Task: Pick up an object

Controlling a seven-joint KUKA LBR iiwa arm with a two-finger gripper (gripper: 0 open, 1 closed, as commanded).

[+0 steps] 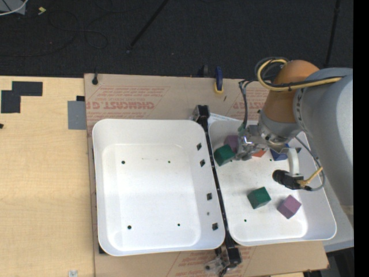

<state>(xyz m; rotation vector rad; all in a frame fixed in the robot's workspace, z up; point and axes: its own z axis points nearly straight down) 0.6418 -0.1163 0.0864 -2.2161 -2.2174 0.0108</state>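
- Two white bins (153, 133), side by side
- Two green blocks (259, 197)
- Two purple blocks (289, 206), one half hidden
- One blue block (279, 153), partly hidden

My arm (323, 114) comes in from the right side, grey with the orange band (291, 91) up top, wrist bent steeply downward. My gripper (247, 146) hangs low, pointing left, yellow cable looped above the wrist.
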